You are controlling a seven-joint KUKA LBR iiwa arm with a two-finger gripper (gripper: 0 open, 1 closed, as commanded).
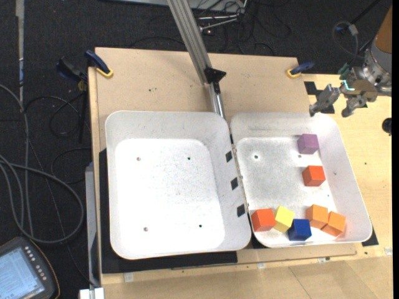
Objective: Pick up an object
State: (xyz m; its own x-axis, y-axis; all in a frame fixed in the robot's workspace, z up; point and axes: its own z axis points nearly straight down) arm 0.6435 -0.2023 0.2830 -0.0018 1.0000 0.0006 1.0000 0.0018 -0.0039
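The right bin holds several small blocks. A purple block lies near its far side, with an orange-red block just in front of it. Along the near edge sit an orange-red block, a yellow block, a blue block and two orange blocks. My gripper hangs open above the bench beyond the right bin's far right corner, with nothing between its fingers.
The left bin lies beside the right one. A slanted metal pole reaches down to the bins' shared far edge. Clamps grip the bench's far corners. Cables lie on the floor to the left.
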